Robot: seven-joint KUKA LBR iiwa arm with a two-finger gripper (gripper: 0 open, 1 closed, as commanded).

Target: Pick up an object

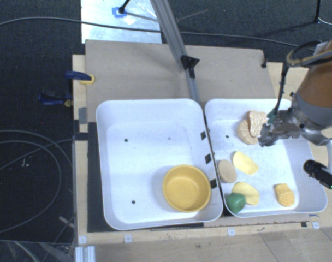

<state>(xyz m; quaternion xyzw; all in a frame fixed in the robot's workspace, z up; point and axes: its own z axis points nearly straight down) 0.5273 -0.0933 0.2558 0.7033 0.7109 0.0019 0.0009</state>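
At the frame's right, you see the tool [266,137] low in the right bin [313,203], the bread [252,127] touching its left side, upper centre of that bin; its grip state cannot be told.

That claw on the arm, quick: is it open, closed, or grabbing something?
Gripper: cannot be told from this view. It sits in the right bin, right beside the tan bread-like pieces.
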